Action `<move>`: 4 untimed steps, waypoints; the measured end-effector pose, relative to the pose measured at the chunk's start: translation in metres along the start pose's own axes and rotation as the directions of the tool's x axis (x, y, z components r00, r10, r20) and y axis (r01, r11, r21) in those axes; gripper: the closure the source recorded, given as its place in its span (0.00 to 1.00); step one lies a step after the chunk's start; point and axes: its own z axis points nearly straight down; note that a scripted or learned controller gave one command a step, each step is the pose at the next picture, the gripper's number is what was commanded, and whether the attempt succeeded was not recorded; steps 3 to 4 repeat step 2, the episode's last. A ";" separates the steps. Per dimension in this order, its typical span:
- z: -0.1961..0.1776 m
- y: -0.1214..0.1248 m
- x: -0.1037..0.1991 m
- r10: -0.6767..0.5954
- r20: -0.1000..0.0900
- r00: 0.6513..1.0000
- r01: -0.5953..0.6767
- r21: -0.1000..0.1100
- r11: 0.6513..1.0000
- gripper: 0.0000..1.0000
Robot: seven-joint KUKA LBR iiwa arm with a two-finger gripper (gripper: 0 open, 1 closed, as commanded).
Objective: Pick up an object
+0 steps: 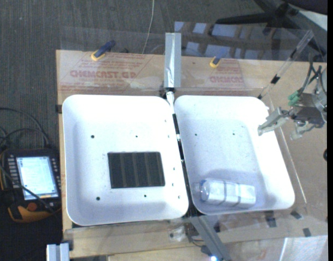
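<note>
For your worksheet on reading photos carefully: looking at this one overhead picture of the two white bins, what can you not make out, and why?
1. Gripper, camera view: small and partly cut by the right edge; whether it is open or shut is unclear.
2. Bottle in the right bin: blurred, so its label cannot be read.
3. Dark pad in the left bin: its material is too indistinct to tell.
4. Handheld screen: glare washes out the display.

Arm (319,105) cut off at right edge.
</note>
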 end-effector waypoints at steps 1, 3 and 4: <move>-0.056 -0.002 -0.018 0.208 0.001 0.978 -0.208 0.001 0.978 0.00; -0.056 -0.001 -0.023 0.181 0.002 0.984 -0.181 0.001 0.984 0.00; -0.056 -0.001 -0.023 0.181 0.002 0.984 -0.181 0.001 0.984 0.00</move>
